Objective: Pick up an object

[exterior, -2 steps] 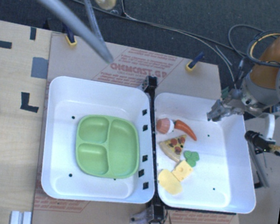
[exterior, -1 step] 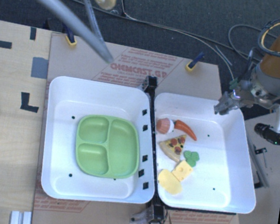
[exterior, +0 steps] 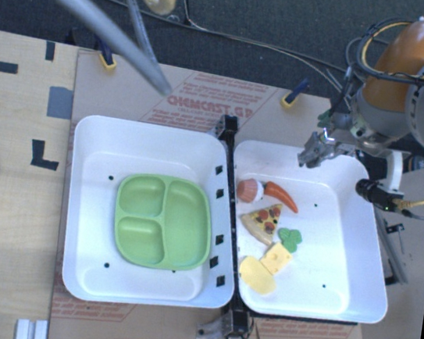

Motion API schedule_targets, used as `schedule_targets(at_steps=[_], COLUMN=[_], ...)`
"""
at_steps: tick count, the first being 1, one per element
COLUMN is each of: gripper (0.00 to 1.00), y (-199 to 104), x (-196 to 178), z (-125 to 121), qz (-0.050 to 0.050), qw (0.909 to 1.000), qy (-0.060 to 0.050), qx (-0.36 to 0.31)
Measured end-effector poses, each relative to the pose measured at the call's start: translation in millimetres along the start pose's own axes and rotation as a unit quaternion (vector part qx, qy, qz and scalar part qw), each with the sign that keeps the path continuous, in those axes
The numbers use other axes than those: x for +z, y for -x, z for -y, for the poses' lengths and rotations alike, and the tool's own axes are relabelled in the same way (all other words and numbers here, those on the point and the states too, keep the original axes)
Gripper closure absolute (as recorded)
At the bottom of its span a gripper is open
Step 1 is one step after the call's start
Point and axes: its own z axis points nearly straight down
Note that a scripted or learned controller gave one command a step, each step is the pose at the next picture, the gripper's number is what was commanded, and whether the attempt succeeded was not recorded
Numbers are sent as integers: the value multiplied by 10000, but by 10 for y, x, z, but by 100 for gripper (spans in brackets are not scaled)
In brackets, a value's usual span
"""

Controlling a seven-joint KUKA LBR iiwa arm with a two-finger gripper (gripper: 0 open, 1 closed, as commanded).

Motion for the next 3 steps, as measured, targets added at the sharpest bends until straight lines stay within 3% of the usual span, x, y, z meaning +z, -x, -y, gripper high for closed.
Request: schedule_targets(at_steps=[3], gripper=[100], y=[-1636], x=[-124], z=[-75], qz=[-4], qw=[10000], qy=[0], qx=[-2])
